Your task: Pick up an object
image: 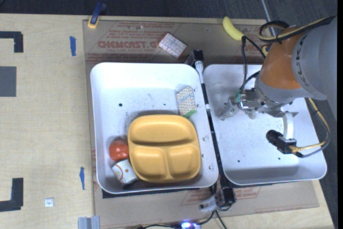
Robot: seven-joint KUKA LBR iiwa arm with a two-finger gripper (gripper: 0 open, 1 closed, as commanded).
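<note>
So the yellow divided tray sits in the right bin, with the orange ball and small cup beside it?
Not quite: the camera view shows the yellow divided tray in the left bin, not the right. The orange ball and small cup do sit beside it.

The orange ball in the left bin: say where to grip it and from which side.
Take the orange ball across its middle from straight above. It sits wedged between the yellow tray, the small cup and the left bin's wall, so likely only its rounded top is free.
</note>
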